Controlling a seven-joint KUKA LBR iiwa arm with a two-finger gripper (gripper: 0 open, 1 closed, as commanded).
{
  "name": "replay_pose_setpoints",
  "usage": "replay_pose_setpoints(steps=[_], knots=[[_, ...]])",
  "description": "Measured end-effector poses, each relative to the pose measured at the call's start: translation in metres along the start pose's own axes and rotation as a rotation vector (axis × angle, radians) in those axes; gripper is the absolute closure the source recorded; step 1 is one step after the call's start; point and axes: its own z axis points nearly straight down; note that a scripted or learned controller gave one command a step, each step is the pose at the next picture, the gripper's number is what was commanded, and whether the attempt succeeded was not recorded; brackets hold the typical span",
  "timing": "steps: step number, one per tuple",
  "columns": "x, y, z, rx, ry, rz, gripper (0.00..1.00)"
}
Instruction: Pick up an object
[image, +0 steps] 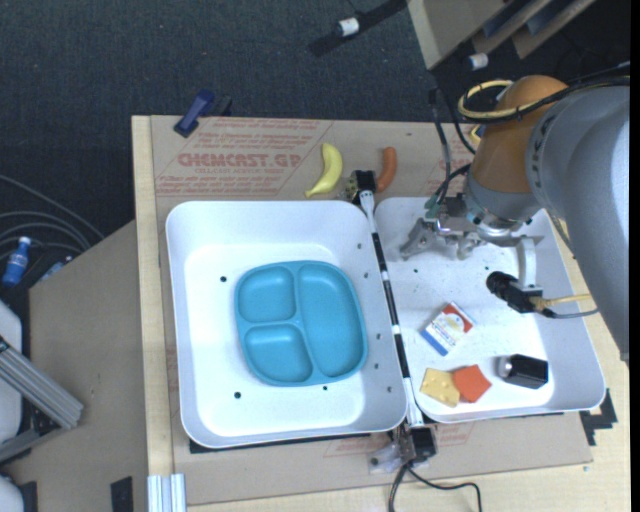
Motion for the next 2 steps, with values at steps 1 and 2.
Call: replay_pose_setpoints(steps=[1, 2], knots=[[-0.009, -0.078, 0.009, -0.001, 0.001, -0.001, 0.00], [-0.008, -0.078, -0.001, -0.004, 0.002, -0.001, 1.00]])
